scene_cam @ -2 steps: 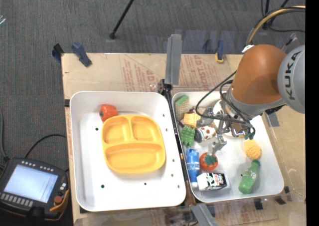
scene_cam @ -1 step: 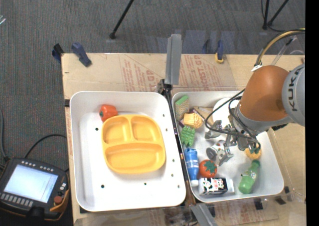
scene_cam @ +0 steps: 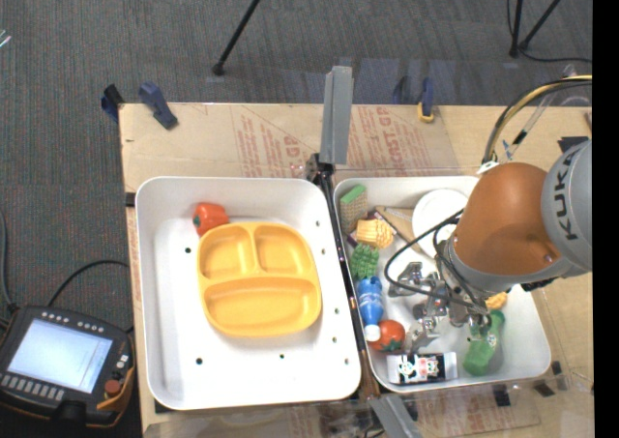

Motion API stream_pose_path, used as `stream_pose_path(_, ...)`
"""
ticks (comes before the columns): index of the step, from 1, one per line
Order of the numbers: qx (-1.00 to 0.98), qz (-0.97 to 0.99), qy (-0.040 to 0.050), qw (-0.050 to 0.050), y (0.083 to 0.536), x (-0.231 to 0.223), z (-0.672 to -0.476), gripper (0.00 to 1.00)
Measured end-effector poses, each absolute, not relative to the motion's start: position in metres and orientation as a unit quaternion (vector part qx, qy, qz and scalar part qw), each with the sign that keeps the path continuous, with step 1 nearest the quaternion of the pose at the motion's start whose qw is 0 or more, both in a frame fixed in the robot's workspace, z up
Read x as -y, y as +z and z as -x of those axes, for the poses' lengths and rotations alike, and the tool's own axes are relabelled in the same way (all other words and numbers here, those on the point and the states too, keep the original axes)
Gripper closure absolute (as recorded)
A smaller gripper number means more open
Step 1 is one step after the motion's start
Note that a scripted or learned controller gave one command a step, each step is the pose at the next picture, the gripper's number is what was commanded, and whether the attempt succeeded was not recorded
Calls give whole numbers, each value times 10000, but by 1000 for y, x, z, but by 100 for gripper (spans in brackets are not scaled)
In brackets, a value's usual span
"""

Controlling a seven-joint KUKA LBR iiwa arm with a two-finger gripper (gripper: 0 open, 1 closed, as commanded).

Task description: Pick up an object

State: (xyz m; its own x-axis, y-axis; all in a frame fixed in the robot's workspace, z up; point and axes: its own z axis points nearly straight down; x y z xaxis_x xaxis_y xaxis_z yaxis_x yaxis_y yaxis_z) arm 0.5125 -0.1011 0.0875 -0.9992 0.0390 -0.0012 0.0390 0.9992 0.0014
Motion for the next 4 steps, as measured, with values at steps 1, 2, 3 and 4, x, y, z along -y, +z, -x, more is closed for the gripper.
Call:
stream_pose_path(1,-9999,-167,6,12,88,87,-564,0)
stream_pose_path(2,-9993,364,1,18,88,81,-569,0)
stream_pose_path(3,-9993,387,2,-2,87,138,-520,0)
stream_pose_path(4,-9958,904,-21,115,92,90,-507,0)
